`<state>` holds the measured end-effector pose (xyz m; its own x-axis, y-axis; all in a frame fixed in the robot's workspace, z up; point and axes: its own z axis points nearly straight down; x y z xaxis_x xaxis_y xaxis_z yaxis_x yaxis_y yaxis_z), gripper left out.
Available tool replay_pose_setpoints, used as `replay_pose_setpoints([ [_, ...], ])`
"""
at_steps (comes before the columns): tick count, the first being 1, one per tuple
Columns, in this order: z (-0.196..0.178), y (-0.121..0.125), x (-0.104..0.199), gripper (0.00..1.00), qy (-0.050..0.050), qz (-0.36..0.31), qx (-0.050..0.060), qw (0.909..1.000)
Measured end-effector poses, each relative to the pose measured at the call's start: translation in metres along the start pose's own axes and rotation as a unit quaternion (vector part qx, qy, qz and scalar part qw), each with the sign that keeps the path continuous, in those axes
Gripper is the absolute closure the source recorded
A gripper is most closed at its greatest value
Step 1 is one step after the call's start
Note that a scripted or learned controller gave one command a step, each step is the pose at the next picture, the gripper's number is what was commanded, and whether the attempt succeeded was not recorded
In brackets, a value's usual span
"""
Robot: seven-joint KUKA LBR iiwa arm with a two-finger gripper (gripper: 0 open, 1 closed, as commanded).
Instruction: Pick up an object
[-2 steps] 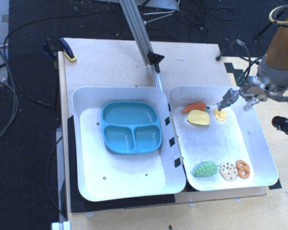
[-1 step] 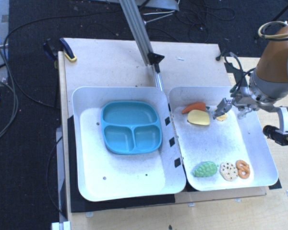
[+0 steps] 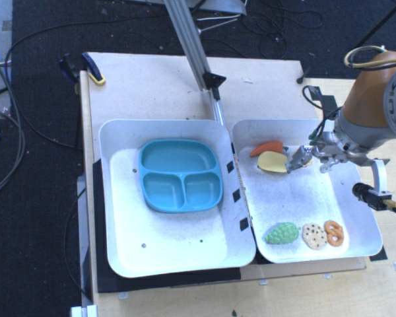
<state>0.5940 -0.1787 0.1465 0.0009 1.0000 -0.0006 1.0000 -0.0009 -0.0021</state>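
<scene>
In the right bin (image 3: 317, 200) lie an orange-red carrot-like piece (image 3: 266, 148) and a yellow slice (image 3: 272, 163) at the back left. Along the front are a green leafy piece (image 3: 281, 233), a speckled cookie (image 3: 313, 235) and a pretzel (image 3: 334, 232). My gripper (image 3: 297, 160) reaches in from the right and sits low at the yellow slice's right edge, touching or almost touching it. Nothing can be seen held between the fingers.
The left bin (image 3: 119, 197) holds a blue divided tray (image 3: 181, 175). A slanted metal pole (image 3: 188, 35) runs from the top down to the gap between the bins. The orange-banded arm (image 3: 369, 104) hangs over the right bin's right side. Cables lie on the dark floor around the bench.
</scene>
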Motion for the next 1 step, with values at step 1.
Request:
replay_pose_setpoints([
  [1, 0.0534, -0.0004, 0.0008, 0.0, 0.0, 0.0, 0.001, 1.0],
])
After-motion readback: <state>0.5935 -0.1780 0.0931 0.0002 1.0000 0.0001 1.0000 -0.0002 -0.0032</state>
